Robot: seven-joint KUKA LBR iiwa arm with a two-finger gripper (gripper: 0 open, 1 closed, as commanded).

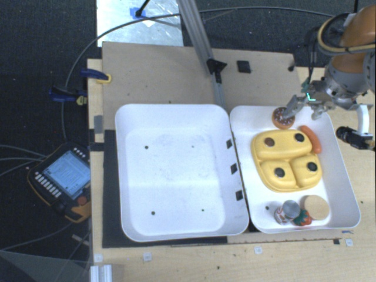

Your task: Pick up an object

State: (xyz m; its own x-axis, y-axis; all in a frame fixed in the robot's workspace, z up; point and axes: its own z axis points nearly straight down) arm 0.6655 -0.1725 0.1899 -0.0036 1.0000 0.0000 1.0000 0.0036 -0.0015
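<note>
The right bin (346,201) holds several objects. A large yellow moulded piece (286,158) with dark spots lies in its middle. An orange sausage shape (311,138) rests against the yellow piece's upper right edge. A small brown ring (283,118) sits at the bin's far edge. At the near edge lie a tan disc (316,206) and a small grey, red and green cluster (291,212). My gripper (306,106) hangs over the bin's far right corner, open, with nothing between its fingers. Its left finger (293,103) is just right of and above the brown ring.
The left bin (170,169) lies beside the right one. A grey pole (197,28) slants over the bench's far side. A teach pendant (61,178) and cables lie on the floor to the left. Blue and yellow clamps (94,75) grip the bench's left edge.
</note>
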